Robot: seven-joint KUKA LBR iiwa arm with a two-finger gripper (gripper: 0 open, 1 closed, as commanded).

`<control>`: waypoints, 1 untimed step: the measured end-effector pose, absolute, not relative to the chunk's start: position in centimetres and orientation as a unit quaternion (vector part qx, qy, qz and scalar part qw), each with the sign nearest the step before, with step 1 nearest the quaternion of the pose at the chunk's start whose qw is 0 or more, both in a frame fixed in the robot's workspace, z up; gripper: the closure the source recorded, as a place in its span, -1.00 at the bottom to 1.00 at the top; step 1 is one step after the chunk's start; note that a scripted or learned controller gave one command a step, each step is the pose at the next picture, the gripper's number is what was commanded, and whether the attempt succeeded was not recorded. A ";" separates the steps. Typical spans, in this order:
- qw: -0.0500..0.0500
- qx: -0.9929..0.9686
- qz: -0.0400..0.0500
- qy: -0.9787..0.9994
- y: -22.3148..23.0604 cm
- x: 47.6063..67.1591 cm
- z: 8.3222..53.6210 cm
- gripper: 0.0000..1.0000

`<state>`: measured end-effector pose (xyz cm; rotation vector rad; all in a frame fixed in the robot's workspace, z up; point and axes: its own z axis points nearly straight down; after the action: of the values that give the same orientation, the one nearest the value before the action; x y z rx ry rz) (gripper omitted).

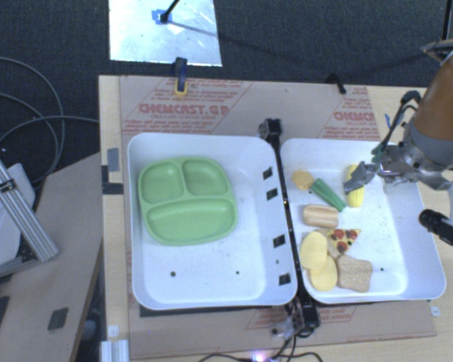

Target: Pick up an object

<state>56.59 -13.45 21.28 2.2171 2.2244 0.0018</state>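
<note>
Camera view:
Gripper: the gripper (365, 173) is low over the right bin (430, 277), at its upper part, just beside the corn; whether it is spread or pressed together I cannot tell.
Corn: 1 yellow corn cob (355, 187), bumpy, its long axis runs up and down in the view, partly hidden under the gripper.
Green stick: 1 smooth green vegetable (328, 195), long axis slanting from upper left to lower right.
Other food in the right bin: 1 small yellow piece (303, 179), 1 tan bread roll (321, 216) lying across, 1 pizza slice (345, 240), 2 flat yellow chips (314, 251), 1 square toast (355, 274).
Left bin: 1 white bin (204, 285) with 1 green plastic plate (187, 200) of 3 compartments.
</note>
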 end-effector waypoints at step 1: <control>-0.001 0.707 -0.001 0.707 -15.3 59.1 9.2 -1.00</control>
<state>59.12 -15.35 9.15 2.2225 2.2243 -0.0042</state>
